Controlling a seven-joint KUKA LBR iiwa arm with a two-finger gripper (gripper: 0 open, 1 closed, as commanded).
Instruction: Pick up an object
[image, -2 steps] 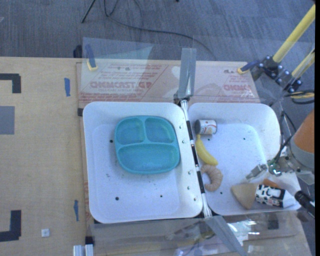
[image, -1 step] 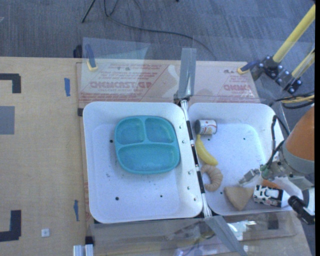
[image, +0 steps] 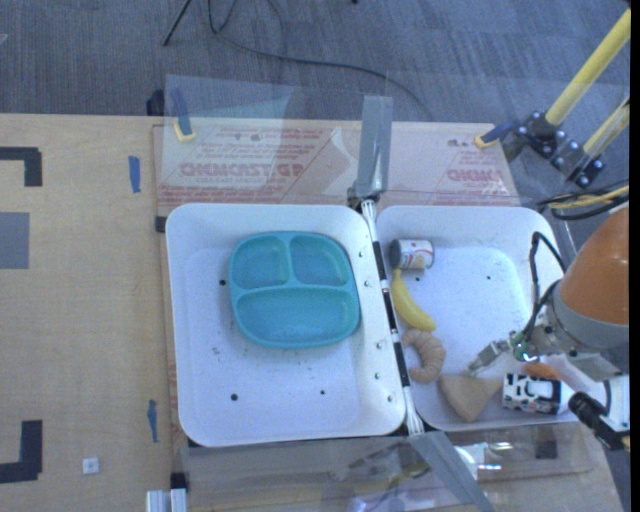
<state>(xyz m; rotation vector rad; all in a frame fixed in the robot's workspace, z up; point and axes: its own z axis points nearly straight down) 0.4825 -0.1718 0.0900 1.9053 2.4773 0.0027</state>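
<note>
We're seeing mirrored red print on the clear sheet (image: 262, 160) behind the bins, too garbled to read; the small can (image: 413, 254) label and the black-and-white box (image: 530, 393) markings are also illegible. The arm (image: 600, 290) is reaching in from the right over the right bin (image: 480, 270), orange band up, wrist angling down-left. The pincer (image: 497, 354) is hovering low near the bin's lower right; we can't tell how it's set, and nothing is showing between its tips. Right bin is holding the can, a banana (image: 410, 306), a tan curled piece (image: 427, 357), a tan wedge (image: 467, 395) just below the pincer. Left bin (image: 200, 400) is holding a teal divided plate (image: 294, 289).
</note>
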